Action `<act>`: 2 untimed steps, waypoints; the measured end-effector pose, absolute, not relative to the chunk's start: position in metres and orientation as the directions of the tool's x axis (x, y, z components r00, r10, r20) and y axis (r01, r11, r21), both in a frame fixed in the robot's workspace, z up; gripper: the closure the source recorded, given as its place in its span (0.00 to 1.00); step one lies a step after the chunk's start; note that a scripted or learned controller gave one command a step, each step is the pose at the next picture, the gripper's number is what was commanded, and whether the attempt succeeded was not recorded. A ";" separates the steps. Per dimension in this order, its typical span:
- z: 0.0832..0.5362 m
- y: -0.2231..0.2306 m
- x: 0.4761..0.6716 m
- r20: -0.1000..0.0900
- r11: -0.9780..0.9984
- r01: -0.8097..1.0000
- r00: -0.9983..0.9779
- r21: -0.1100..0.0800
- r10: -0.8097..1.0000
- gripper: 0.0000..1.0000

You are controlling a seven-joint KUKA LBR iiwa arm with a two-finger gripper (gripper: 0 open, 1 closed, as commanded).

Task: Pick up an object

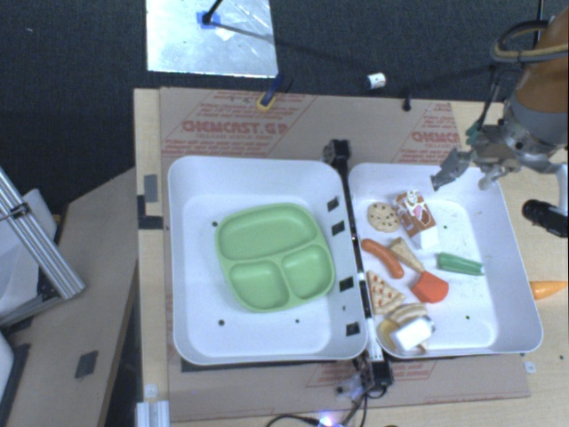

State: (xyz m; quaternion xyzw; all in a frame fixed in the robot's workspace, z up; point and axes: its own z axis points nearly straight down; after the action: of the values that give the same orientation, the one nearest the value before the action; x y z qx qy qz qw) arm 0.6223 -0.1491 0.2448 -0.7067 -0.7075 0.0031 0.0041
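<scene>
1. Step in hand, as I judge it: the approach. The gripper (467, 169) hangs over the far edge of the right bin (507, 265), above the toys and touching none of them
2. Jaws: two fingers spread apart, one to the left and one to the right, with nothing between them
3. The objects to pick lie in the right bin's left half: a cookie (383, 216) and a small carton (414, 212) farthest, a sausage (382, 258) and a green block (459, 263) in the middle, an orange piece (430, 287), a pizza slice (383, 292) and a white block (412, 334) nearest
4. Next move calls for shifting nearer and left over one toy, then descending; the carton and cookie are closest
5. Surface: the left bin (191, 265) holds a green tray (271, 256); both bins sit on cardboard (231, 123)
6. Room: dark carpet (71, 60) beyond, with a shiny plate (209, 25) far left
</scene>
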 end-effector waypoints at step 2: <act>0.191 -0.144 0.626 0.000 0.003 1.000 -0.003 -0.001 1.000 0.00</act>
State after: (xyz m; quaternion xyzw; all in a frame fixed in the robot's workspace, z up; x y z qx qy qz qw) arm 0.6262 -0.1445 0.1910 -0.7062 -0.7080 0.0002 0.0004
